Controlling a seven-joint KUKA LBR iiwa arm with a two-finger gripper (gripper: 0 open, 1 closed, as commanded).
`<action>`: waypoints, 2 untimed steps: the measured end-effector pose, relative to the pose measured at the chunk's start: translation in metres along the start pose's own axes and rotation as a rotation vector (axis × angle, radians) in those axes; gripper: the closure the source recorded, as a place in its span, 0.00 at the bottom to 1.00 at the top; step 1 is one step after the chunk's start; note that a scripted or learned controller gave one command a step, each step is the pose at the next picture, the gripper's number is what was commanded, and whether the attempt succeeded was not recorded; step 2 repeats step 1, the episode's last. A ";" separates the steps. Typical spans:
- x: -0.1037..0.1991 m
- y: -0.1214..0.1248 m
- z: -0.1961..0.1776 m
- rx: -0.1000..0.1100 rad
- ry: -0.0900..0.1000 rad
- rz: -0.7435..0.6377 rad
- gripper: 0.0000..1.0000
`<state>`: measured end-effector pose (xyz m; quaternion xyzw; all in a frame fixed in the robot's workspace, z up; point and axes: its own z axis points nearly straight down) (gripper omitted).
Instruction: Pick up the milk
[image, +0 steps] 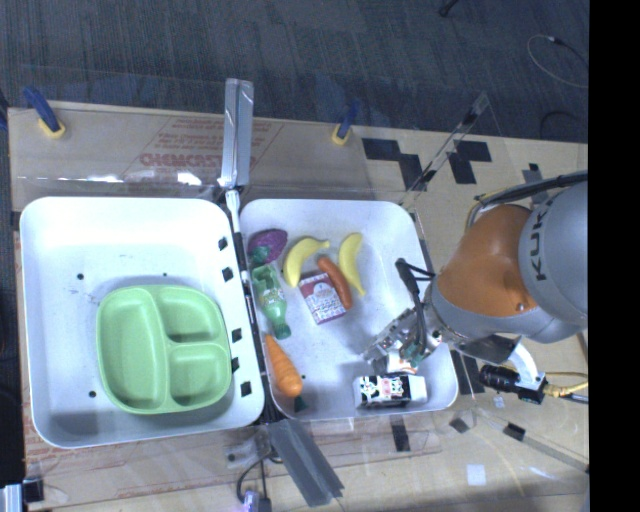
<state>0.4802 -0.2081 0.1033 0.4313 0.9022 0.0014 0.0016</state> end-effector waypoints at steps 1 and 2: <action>0.000 0.000 0.000 0.000 0.000 0.000 0.00; 0.000 0.000 0.000 0.000 0.000 0.000 0.00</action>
